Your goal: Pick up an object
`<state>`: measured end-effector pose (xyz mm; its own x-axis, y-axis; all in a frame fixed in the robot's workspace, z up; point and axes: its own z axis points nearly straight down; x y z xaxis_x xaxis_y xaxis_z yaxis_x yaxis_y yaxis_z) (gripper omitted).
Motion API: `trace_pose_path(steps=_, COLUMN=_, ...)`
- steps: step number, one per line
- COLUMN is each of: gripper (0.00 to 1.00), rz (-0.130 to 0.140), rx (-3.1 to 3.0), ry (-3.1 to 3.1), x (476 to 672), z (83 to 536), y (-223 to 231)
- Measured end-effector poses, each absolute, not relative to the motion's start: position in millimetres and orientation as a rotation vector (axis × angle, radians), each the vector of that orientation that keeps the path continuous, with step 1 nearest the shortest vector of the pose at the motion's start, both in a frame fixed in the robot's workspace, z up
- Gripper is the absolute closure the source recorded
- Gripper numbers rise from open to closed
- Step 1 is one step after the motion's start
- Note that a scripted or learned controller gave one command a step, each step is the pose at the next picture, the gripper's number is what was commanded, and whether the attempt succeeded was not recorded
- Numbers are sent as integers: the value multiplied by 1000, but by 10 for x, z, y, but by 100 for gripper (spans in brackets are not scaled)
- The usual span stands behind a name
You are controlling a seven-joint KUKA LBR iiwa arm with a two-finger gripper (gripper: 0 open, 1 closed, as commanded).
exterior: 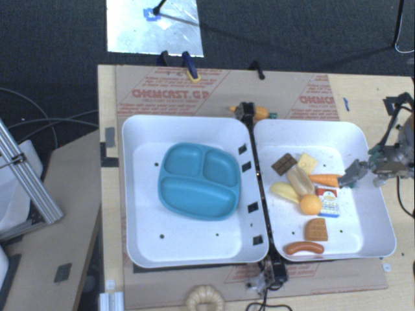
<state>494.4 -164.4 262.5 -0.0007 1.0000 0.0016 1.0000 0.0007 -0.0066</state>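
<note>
Carrot (323, 179), likely light, stiff and slick, is lying just beside the gripper (353, 174), whose grasp I cannot tell, and is inviting a mid-length pinch.

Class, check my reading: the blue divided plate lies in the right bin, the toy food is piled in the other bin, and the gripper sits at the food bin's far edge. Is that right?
One slip: the blue divided plate lies in the left bin, not the right, as the camera view shows. The toy food is in the right bin, with the gripper at its right edge.
</note>
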Motion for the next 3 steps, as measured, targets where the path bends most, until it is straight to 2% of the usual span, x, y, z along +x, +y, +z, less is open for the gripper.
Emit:
trace_pose_path(steps=1, gripper=0, rz=-1, rx=-2219, ry=-2226, x=4962, z=2666, y=-1642)
trace_pose_path(steps=3, gripper=0, rz=3, rx=-2218, ry=-2220, x=5032, z=1455, y=-1716)
